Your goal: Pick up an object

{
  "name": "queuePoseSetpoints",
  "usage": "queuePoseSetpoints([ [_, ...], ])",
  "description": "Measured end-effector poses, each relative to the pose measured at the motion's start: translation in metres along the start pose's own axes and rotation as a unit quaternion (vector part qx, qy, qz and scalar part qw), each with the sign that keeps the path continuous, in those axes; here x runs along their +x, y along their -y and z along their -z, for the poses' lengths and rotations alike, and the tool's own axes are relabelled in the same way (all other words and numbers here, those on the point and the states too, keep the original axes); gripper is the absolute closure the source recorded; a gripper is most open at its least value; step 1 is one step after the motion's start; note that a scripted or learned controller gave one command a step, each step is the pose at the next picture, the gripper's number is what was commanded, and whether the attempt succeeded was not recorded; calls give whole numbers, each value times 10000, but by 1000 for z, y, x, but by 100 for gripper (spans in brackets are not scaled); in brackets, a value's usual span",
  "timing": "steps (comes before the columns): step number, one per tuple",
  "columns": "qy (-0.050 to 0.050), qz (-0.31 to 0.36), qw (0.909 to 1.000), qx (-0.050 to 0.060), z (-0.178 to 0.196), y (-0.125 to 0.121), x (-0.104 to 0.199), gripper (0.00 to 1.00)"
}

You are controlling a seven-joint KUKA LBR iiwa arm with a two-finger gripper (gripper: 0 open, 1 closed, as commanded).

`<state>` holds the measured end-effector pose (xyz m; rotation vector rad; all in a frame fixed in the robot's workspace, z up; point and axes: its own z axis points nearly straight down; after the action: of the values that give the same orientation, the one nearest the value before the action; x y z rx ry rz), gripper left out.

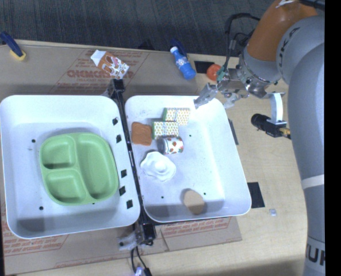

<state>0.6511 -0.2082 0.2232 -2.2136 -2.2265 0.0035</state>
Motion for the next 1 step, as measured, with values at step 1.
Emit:
queuePoseSetpoints([
  [1,-9,6,10000,19,-133,42,47,0],
])
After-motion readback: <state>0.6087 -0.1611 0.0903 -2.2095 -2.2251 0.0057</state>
